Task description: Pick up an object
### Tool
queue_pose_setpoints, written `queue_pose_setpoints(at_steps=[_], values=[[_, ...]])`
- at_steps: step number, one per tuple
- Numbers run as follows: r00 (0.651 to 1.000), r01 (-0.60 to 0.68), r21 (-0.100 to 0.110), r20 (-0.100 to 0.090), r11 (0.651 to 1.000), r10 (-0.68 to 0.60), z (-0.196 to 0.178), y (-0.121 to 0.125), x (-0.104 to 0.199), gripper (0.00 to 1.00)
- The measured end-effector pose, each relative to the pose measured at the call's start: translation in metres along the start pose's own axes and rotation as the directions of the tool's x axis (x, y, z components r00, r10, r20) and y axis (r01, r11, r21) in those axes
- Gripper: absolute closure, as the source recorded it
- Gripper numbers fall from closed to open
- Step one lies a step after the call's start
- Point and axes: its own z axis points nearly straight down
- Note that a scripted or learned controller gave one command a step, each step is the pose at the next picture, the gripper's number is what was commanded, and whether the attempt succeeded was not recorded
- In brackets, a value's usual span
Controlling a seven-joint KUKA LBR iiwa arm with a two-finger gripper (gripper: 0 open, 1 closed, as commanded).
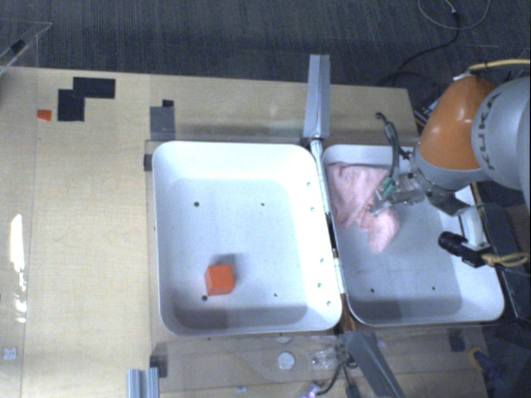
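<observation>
A pale pink cloth (358,199) lies crumpled in the right bin (431,297), against its left wall and upper part. My gripper (383,199) reaches in from the right and sits right on the cloth's right edge, its fingers down among the folds. An orange block (220,279) rests in the left bin (241,172), toward its lower left, far from the gripper.
A grey metal divider post (316,98) stands between the bins at the back. The arm's orange band (452,131) hangs over the right bin's upper right corner. Black and orange markers (79,98) lie on the wooden bench at far left.
</observation>
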Motion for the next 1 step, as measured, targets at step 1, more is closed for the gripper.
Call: queue_pose_setpoints(at_steps=[1], values=[[0.986,0.166,0.009,-0.005,0.986,-0.166,-0.0980,0.0839,0.0324,1.00]])
